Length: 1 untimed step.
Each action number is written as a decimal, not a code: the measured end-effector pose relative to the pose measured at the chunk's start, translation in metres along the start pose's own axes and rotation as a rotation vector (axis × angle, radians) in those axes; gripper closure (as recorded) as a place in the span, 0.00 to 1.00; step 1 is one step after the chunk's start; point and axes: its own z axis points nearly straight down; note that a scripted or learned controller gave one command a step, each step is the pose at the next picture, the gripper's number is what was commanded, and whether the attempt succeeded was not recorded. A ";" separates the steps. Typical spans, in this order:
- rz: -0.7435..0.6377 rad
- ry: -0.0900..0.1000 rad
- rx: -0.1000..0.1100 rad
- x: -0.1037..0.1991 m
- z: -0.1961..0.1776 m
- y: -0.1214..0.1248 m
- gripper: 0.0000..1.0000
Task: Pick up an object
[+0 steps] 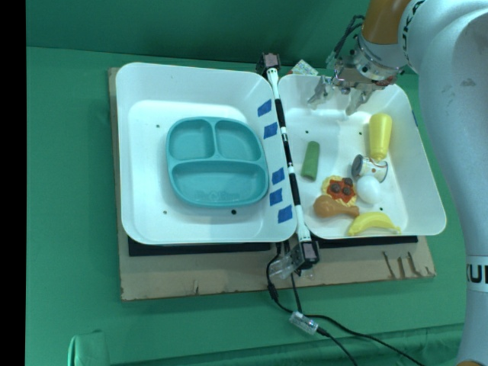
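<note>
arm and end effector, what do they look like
The arm is smooth, rounded and light grey, with an orange band above the wrist and black KUKA lettering on its side. Thin dark cables loop beside the wrist. The end effector is small and metallic grey, with two slim fingers.

2 white bins (145,97) sit on a green cloth (69,204). The plate (217,162) is teal, the stick (310,160) green, the bottle (379,135) and banana (374,223) yellow, the egg (368,190) white, the drumstick (333,207) orange-brown.

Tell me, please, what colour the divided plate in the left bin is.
The divided plastic plate is teal, seen in the camera view.
</note>
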 end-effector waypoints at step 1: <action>-0.006 0.016 0.003 -0.006 0.001 0.000 0.00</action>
